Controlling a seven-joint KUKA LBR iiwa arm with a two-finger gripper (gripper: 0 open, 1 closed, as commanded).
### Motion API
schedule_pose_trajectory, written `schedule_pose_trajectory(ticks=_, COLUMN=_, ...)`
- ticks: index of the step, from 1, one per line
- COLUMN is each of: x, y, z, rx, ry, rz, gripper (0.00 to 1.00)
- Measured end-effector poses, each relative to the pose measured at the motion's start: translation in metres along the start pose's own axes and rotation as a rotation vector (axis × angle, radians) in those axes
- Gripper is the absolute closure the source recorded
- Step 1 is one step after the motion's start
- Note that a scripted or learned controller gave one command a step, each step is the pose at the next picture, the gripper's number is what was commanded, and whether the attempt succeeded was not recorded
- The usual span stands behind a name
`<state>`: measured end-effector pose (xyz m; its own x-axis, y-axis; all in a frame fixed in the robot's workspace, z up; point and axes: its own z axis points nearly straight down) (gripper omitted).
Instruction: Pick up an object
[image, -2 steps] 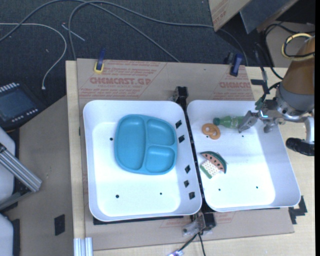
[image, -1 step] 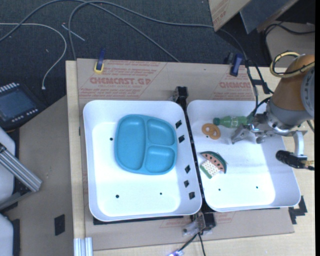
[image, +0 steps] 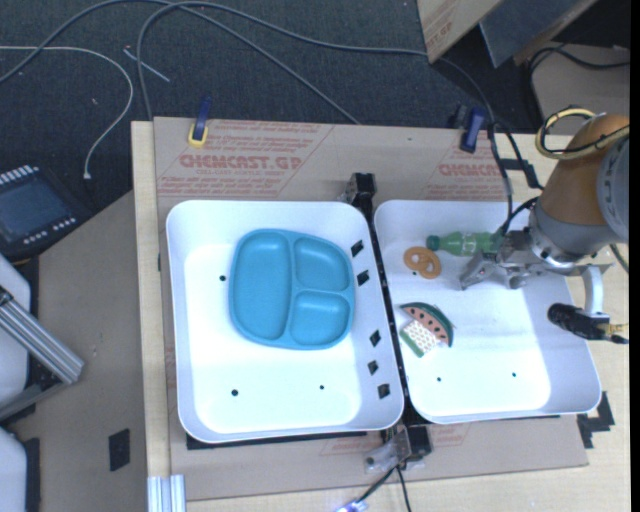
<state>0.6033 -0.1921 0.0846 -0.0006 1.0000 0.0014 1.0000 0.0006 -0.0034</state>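
From above, the bench (image: 300, 150) carries two white bins side by side. The left bin (image: 200, 380) holds a blue plate (image: 292, 288) with three compartments, lying flat near the bin's middle. The right bin (image: 500, 385) holds three small things: a green bottle (image: 462, 242) lying on its side near the far wall, a brown pretzel (image: 423, 261) just beside the bottle's cap end, and a watermelon slice (image: 426, 329) nearer the bins' shared wall, well apart from the other two. The arm (image: 580, 195) reaches in from the right, and its hand (image: 482, 272) sits low in the right bin, just beside the bottle. Whether the hand is spread or pressed together I cannot tell
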Motion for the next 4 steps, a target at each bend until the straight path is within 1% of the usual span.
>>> schedule_pose_trajectory(ticks=1, x=0.0, y=0.001, z=-0.012, rx=-0.004, ry=0.0, rz=0.0, gripper=1.0)
schedule_pose_trajectory(ticks=2, x=0.01, y=0.002, z=-0.066, rx=-0.008, ry=-0.002, rz=-0.001, gripper=1.0)
schedule_pose_trajectory(ticks=3, x=0.013, y=0.013, z=-0.125, rx=-0.011, ry=-0.003, rz=-0.001, gripper=1.0)
schedule_pose_trajectory(ticks=4, x=0.013, y=0.014, z=-0.13, rx=-0.006, ry=-0.002, rz=-0.001, gripper=1.0)
